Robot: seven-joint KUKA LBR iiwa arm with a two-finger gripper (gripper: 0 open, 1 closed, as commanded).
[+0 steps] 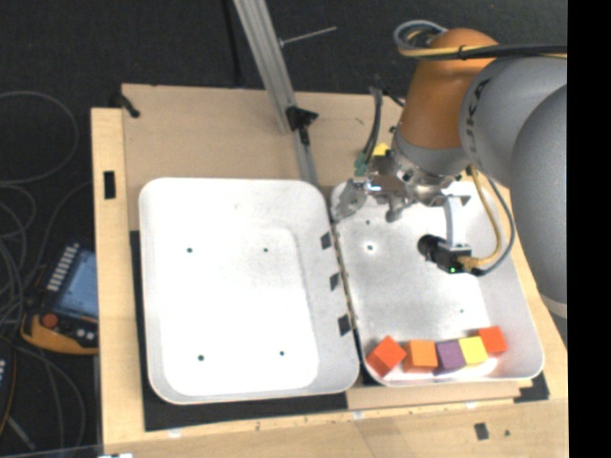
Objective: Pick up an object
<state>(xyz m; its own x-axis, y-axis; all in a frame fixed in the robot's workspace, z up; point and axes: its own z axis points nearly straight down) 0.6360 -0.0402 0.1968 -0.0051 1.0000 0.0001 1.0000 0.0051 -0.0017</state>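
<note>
Over the right bin [496, 299], the fingers [368, 197] hover, their opening impossible to tell, far from the blocks [437, 353].

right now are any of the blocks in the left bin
No, the blocks all sit in a row along the near edge of the right bin.

The tan bench [210, 132] bears 2 white bins, left [181, 227] and right [496, 322], side by side.
</note>
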